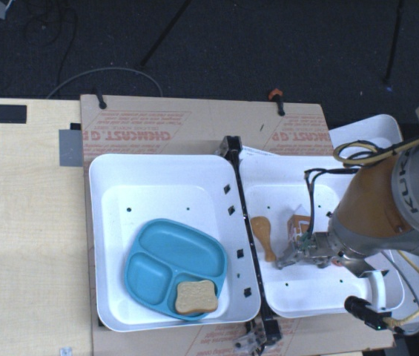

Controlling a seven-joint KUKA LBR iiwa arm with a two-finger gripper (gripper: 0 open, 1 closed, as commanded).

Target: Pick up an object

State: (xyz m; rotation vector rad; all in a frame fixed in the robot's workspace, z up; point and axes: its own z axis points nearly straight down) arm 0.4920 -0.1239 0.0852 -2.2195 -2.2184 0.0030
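a small brown wooden spoon (262, 236), rounded bowl toward the far side, lies in the right bin (320, 302) near its left wall. the gripper (292, 254) sits low just right of it; how far open it is cannot be told. the left bin (113, 191) holds a blue divided plate (172, 262) with a tan sponge (196, 297).

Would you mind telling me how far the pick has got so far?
Done: the gripper is down in the right bin, beside the wooden spoon. In hand: nothing visibly gripped. Left: grasping and lifting an object; the bread slice rests on the blue tray.
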